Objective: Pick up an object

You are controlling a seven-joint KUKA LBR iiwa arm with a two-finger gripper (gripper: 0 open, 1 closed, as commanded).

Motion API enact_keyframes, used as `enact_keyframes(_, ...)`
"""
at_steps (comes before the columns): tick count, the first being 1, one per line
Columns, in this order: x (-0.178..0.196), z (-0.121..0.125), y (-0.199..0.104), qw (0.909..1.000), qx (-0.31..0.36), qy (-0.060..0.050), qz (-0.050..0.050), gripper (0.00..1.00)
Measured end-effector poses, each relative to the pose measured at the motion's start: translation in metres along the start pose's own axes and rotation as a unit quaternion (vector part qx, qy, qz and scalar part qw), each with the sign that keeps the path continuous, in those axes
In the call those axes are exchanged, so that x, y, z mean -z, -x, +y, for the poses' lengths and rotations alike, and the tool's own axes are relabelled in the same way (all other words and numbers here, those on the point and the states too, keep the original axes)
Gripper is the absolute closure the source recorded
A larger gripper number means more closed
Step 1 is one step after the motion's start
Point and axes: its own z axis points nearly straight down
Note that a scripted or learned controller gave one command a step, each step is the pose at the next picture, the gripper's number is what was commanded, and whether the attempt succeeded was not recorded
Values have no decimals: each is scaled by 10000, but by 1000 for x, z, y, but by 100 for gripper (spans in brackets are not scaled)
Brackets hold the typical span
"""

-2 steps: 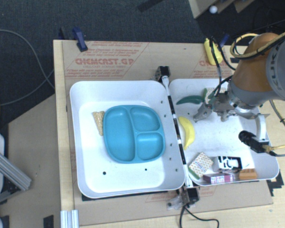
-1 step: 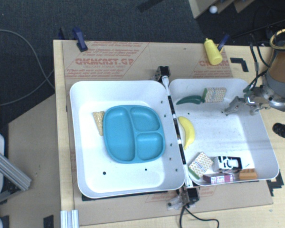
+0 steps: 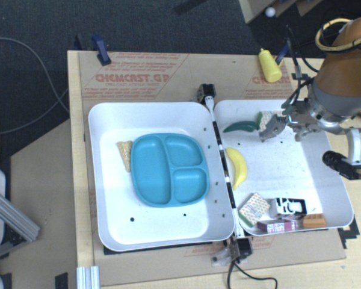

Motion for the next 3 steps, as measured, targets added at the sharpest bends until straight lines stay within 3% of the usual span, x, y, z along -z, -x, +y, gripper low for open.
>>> enact_keyframes(1,-18,47,-63,10000,-7,2,-3,0)
enact_keyframes(2,-118,22,-23,10000,-18,-10,-7,0)
enact_keyframes(3,-118,-97,16,10000,-22,-18,-5,0)
